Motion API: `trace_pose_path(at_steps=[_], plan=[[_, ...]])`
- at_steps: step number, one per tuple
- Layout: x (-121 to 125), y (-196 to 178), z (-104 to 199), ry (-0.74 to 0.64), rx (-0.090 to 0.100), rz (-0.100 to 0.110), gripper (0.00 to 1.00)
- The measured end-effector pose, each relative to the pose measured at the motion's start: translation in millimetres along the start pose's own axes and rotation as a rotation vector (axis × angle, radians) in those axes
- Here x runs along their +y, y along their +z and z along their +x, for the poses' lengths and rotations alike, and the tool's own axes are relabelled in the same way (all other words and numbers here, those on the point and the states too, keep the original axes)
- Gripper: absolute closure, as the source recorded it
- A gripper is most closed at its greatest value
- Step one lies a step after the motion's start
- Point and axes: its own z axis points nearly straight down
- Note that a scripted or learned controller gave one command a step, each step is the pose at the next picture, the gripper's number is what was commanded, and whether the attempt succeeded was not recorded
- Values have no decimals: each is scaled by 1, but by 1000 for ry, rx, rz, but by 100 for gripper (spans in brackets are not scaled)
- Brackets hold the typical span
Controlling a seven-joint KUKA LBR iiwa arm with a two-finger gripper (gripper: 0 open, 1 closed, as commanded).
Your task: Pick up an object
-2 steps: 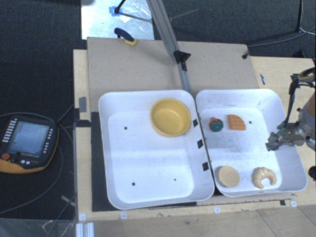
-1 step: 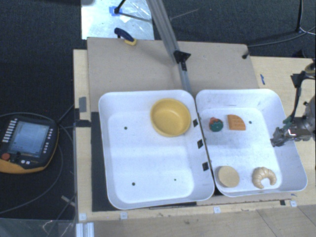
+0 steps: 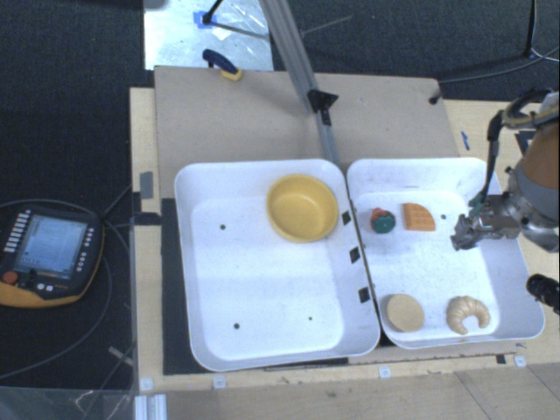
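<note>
The gripper (image 3: 464, 234) hangs at the frame's right, grasping nothing; whether it is released, I cannot tell. Croissant (image 3: 467, 313) lies lower right, where its curved shape risks slipping free

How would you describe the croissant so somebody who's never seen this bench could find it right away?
Start at the right white bin, the one the grey arm reaches over. Go to its near right corner, where the croissant lies beside a round tan disc. It is the only curved, crescent-shaped piece, pale golden with ridged folds, unlike the flat disc or the orange waffle farther back.
</note>
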Motion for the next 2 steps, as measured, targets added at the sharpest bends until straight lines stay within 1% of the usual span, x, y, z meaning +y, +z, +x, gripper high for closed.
trace_pose_path(at_steps=[1, 2], plan=[[13, 12, 51, 0, 0, 2, 100], [24, 2, 101, 0, -1, 1, 100]])
